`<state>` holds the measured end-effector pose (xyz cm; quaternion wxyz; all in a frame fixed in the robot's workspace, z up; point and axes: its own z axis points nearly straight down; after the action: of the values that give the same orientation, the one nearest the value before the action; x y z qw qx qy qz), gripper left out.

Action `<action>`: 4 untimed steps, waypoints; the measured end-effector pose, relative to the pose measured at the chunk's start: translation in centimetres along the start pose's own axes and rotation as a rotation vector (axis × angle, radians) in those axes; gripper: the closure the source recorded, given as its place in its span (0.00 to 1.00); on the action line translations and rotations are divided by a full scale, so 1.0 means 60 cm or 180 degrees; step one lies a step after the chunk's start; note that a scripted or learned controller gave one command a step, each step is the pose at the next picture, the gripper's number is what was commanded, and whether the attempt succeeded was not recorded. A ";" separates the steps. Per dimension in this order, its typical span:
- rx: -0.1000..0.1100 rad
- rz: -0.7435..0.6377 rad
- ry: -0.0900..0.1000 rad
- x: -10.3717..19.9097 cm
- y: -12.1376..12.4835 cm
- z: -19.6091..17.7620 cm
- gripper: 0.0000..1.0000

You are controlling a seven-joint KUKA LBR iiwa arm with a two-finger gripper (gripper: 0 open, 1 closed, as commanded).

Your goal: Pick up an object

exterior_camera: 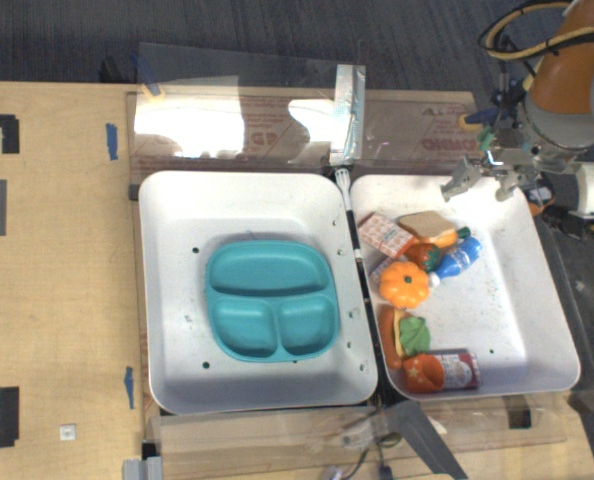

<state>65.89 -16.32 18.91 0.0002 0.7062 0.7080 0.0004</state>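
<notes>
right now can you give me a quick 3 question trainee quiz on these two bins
1. True or false: the teal divided tray lies in the left bin.
2. Which touches the orange pumpkin? A) the tray B) nothing C) the small items piled around it
3. Fill in: the pincer hovers over the right bin's ____ edge.

Key: 1 true; 2 C; 3 far.

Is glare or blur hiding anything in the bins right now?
Camera view: strong glare washes out the clear panel behind the left bin; the teal divided tray and small orange pumpkin read evenly lit and sharp; the tool looks slightly soft against the right bin's white rim.
</notes>
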 end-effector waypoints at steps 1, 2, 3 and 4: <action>-0.0014 -0.0230 -0.0005 -0.026 -0.009 0.168 0.00; -0.0016 -0.0674 -0.0011 0.039 -0.134 0.169 0.00; -0.0037 -0.0643 -0.0029 0.096 -0.258 0.166 0.00; -0.0025 -0.0607 -0.0004 0.128 -0.295 0.002 0.00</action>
<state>48.18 -8.70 18.78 0.0035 0.6355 0.7721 0.0027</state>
